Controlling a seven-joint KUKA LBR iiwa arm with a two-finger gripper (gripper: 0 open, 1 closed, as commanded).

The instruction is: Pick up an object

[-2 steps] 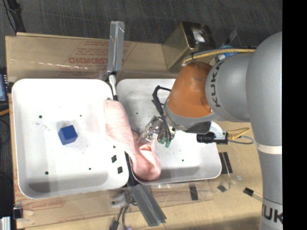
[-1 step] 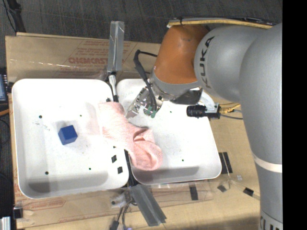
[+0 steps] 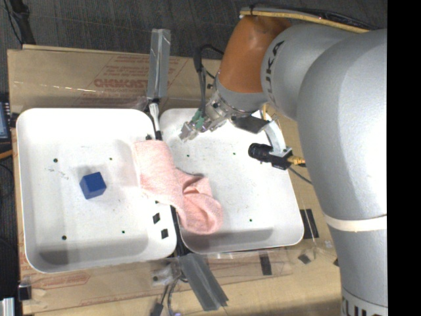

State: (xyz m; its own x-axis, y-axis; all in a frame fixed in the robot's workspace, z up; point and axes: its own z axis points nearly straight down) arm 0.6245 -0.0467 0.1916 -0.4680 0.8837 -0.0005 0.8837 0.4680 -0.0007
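So, progress: nothing lifted yet; the whole pick remains, as I judge it.
Claw: my gripper [image 3: 191, 130] hangs over the far left corner of the right bin [image 3: 276, 203]; whether it is open or closed I cannot tell, and I see nothing in it.
Cloth: the pink cloth [image 3: 177, 184] lies draped across the divider between both bins.
Axis: long, running from far-left to near-right, bunched at the near end.
Cube: the blue cube [image 3: 93, 184] sits in the left bin [image 3: 39, 176], well apart.

Two white bins [image 3: 39, 176], one blue cube [image 3: 93, 184], one pink cloth [image 3: 181, 189].
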